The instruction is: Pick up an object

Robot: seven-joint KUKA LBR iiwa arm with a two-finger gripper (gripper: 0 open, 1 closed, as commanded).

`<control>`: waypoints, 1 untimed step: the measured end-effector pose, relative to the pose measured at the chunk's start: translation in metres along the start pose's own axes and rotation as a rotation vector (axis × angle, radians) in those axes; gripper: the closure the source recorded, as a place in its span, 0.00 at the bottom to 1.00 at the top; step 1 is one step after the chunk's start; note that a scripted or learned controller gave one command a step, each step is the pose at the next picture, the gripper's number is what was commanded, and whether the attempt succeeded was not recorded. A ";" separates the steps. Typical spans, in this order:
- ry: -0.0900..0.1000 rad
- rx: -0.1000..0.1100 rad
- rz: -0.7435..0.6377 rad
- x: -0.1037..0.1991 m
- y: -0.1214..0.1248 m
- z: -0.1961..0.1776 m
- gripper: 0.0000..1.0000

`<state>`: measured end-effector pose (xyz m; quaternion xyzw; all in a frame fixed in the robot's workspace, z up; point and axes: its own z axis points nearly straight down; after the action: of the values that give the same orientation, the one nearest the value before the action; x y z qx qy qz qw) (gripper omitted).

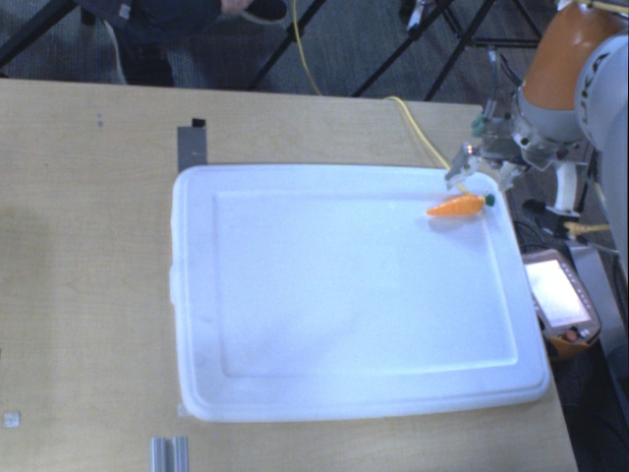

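Tan desk (88, 264) under a white bin (197, 293)

The bin sits on its right half; a grey strip (193, 147) lies just behind the bin's far-left corner, a yellow cable (418, 131) trails across the far edge.

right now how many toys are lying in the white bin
1. A small orange carrot lies near the far right corner of the white bin, just below the gripper. Nothing else lies in the bin.

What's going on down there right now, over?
Gripper above the bin's far right corner, nothing seen between fingers. Toy carrot lying just below it in the white bin. Nothing blocking.
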<state>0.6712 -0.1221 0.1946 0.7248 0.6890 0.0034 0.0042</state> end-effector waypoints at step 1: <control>0.000 0.004 -0.151 -0.008 -0.001 0.032 0.00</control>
<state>0.6704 -0.1298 0.1627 0.6707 0.7417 0.0018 0.0029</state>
